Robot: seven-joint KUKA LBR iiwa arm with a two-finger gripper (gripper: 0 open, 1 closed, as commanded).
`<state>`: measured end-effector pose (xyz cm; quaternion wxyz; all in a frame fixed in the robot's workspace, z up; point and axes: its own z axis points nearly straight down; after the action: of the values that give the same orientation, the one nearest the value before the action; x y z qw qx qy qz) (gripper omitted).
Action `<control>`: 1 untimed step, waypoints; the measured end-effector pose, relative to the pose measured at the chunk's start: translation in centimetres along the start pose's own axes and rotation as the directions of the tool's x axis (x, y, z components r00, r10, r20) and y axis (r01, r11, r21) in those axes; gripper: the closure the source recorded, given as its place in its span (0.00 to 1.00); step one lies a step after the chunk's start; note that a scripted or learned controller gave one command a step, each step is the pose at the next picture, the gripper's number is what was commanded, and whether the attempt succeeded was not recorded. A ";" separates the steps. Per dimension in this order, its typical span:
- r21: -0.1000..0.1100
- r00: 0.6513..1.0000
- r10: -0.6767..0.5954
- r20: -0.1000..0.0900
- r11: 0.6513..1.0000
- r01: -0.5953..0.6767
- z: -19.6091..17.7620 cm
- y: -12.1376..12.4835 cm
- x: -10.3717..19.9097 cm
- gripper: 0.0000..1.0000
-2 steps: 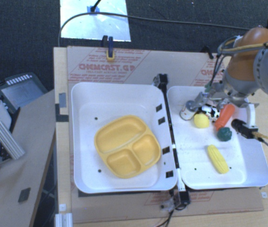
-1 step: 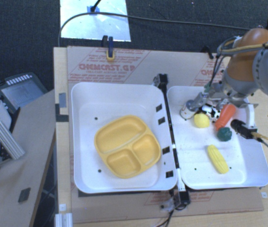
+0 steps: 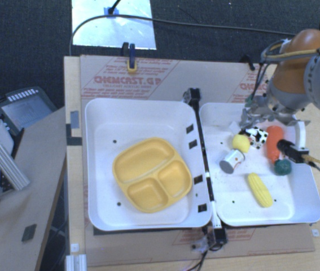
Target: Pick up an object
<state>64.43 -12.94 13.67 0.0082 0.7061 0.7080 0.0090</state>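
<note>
The right bin (image 3: 303,205) holds several small objects: a yellow lemon-like ball (image 3: 240,143), a black-and-white toy (image 3: 255,135), an orange carrot (image 3: 274,141) with a green end (image 3: 283,166), a yellow corn cob (image 3: 259,189) and a small grey can (image 3: 231,161) lying on its side. My gripper (image 3: 254,116) hangs over the far part of the right bin, just behind the black-and-white toy and the yellow ball. Nothing is visibly held in it.
The left bin (image 3: 100,129) holds a yellow divided plate (image 3: 151,174). A black hinge strip (image 3: 201,157) runs between the bins. Cables (image 3: 318,161) trail from the arm over the right bin's right side. A grey device (image 3: 21,110) sits on the side table to the left.
</note>
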 end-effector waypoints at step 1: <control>0.018 1.000 -0.001 0.003 1.000 0.001 -6.1 0.6 -0.8 1.00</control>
<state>64.85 -13.74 19.78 0.0029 0.7059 0.7083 0.0016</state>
